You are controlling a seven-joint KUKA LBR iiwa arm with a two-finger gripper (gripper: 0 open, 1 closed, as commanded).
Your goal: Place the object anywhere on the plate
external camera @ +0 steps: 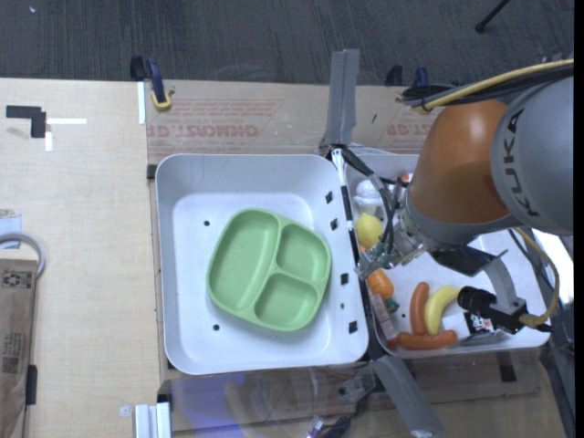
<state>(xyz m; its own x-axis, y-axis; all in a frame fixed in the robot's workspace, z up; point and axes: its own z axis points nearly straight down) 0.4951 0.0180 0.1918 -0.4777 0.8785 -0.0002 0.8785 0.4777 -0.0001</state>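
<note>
In the right bin (538, 336), nearest the camera, a near sausage (425, 339) lies with its long axis left to right along the front wall. Just behind it a banana (438, 307) and a far sausage (419, 305) lie side by side, both with long axes running near to far; the banana curves, its far end bent right. Left of them, by the bin's left wall, an orange carrot (379, 284) has its thick end far and points near and slightly right. Farther along that wall sits a round yellow lemon (368, 229), with a white piece (365, 192) behind it.

The gripper (391, 249) is low between the lemon and the carrot, hidden under the wrist, so whether it is apart, together or clamped on anything cannot be told. Nor can it be told which piece it is at.

The green plate (239, 261), with three compartments, lies in the left bin (182, 199), well apart from all the pieces.
</note>
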